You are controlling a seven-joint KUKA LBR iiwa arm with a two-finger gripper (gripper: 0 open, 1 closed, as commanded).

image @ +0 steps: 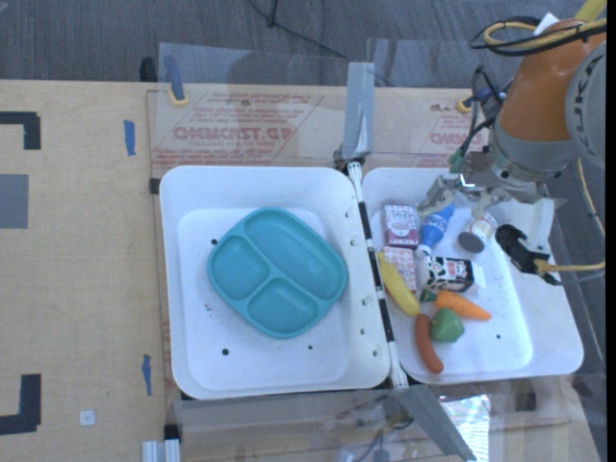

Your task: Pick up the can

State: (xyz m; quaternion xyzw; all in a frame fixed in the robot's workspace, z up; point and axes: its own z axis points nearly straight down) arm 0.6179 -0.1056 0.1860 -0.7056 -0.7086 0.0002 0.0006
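Stage: pick not yet done | Gripper [469, 203]: over right bin [553, 349], finger spread impossible to tell | Can [475, 235]: on its side, just below gripper, not visibly held | Left: grasp, lift

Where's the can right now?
The can lies on its side in the right bin, near its far right, beside the blue bottle and just under the gripper.

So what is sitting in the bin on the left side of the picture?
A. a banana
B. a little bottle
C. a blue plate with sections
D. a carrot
C. The blue plate with three sections lies alone in the left bin, while the banana, carrot and little bottle are all in the right bin.
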